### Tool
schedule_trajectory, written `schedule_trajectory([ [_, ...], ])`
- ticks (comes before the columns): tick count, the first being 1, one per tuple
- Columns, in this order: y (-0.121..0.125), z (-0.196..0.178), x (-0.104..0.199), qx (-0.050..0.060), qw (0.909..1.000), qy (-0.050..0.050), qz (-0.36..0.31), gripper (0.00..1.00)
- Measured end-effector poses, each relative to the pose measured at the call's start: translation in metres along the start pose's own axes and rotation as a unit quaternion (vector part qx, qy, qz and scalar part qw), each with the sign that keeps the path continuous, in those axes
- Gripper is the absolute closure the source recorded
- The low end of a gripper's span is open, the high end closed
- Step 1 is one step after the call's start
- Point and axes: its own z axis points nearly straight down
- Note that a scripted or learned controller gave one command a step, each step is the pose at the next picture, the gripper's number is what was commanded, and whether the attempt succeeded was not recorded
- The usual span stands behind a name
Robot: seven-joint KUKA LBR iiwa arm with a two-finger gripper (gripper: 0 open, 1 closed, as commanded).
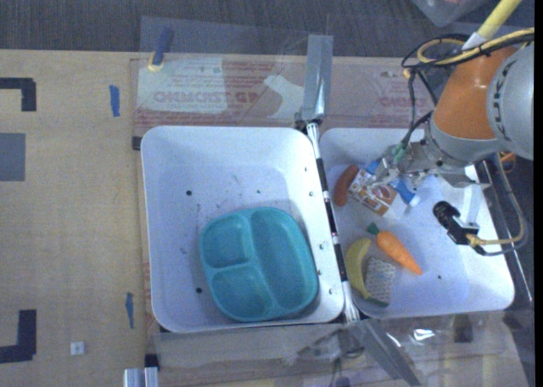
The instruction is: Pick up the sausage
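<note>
Counter (68, 207): a pale wooden top marked with blue tape, bearing two shallow white bins side by side.

Left bin (170, 165): holds a teal divided tray (257, 264), lying toward its near corner.

Right bin (484, 283): holds all the small items, clustered in the half next to the left bin.

Arm (484, 105): grey with an orange band, reaching in from the right and hanging over the far part of the right bin.

Pincer (405, 166): poised low beside a small carton, its tip lost among cables and shadow; I cannot tell how wide it stands, and nothing can be seen gripped in it.

Carton (371, 193): a small brown and white box, tilted, lying just beside the sausage.

Banana (358, 262): yellow, curved along the bin's inner wall, with a grey mesh sponge (380, 279) against it.

Carrot (398, 252): orange with a green tip, lying near the banana.

Sausage (344, 184): reddish brown, resting on the bin floor against the inner wall, between that wall and the carton.

Progress: the sausage lies ungrasped; by my reading the approach is close, but the closing and the lift remain.
</note>
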Motion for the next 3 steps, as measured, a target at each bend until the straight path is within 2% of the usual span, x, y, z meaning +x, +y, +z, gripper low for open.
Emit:
schedule_trajectory([
  [1,0.005,-0.013,0.0,-0.008,1.0,-0.002,-0.001,1.0],
  [2,-0.003,0.021,0.026,0.015,0.992,0.008,-0.125,1.0],
  [3,-0.066,0.017,0.037,0.013,0.9664,0.01,-0.256,1.0],
])
